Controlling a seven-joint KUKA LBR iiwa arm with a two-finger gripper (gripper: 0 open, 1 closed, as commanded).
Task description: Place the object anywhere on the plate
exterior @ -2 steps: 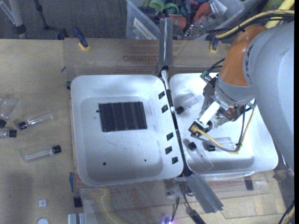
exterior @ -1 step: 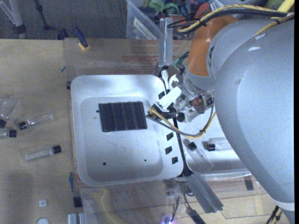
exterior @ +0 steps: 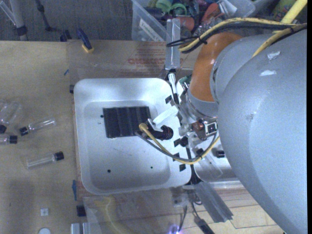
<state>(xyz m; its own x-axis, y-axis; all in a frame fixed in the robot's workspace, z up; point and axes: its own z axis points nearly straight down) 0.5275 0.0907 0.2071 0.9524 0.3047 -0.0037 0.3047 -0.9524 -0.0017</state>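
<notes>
Tool [exterior: 189,133] at right edge of white bin [exterior: 124,172], grip cannot be told, tan worktop [exterior: 34,72], clear vials [exterior: 44,158] at left, black ribbed slab [exterior: 126,122] flat in bin, long axis left-right

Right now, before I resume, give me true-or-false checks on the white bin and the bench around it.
The black ribbed rectangular slab lies flat in the shallow white bin. True.
Clear vials with black caps lie inside that bin. False: they lie on the wooden bench, left of it.
The clear tub of colourful toys stands beyond the bench's far edge. True.
The grey arm with the orange band reaches in from the left. False: from the right.
</notes>
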